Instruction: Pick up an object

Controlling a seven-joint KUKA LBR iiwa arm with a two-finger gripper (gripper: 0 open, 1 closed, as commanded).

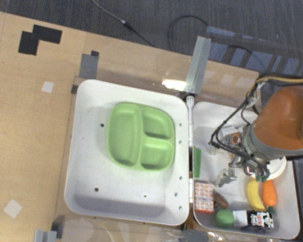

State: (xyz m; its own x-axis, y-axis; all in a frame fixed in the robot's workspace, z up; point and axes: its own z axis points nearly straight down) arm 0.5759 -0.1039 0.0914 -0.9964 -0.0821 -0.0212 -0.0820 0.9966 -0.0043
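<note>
Gripper [227, 177] hangs low in the right-hand shallow white plastic bin [289, 226], can't tell its state tbh. Nothing's picked yet. Curved yellow banana [253, 193] sits just beside it, small orange carrot [269, 194] past that.

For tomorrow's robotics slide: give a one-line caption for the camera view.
Arm's pincer lowered in the right bin near banana and carrot; green divided plate in the left bin.
</note>
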